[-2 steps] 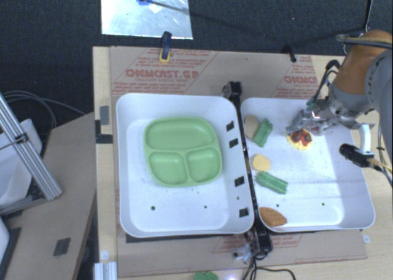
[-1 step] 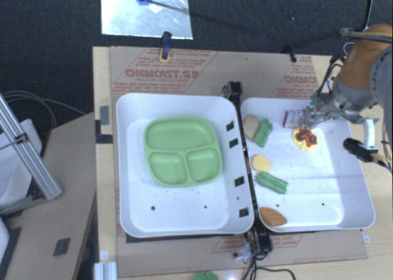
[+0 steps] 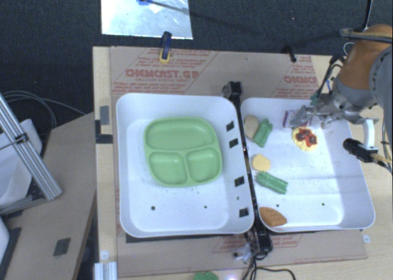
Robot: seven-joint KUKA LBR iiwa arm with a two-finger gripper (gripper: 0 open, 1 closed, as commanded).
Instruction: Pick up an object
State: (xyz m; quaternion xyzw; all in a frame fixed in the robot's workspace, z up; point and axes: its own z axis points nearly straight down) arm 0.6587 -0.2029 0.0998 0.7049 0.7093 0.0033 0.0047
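In the right white bin (image 3: 353, 211), the pincer (image 3: 305, 116) hangs just above and left of a red-and-yellow toy food piece (image 3: 305, 138); whether it is apart or together cannot be told; the toy lies directly below it, nearly touching.

The right bin (image 3: 350, 208) serves as landmark for six small toy foods. At its left wall lie a tan rounded piece (image 3: 251, 125) touching a tilted green ridged piece (image 3: 263, 132), then a yellow piece (image 3: 261, 163), a second green ridged piece (image 3: 271, 182) lying slantwise, and an orange-brown piece (image 3: 273, 216) in the near left corner. A red-and-yellow piece (image 3: 305, 138) lies toward the bin's far middle.
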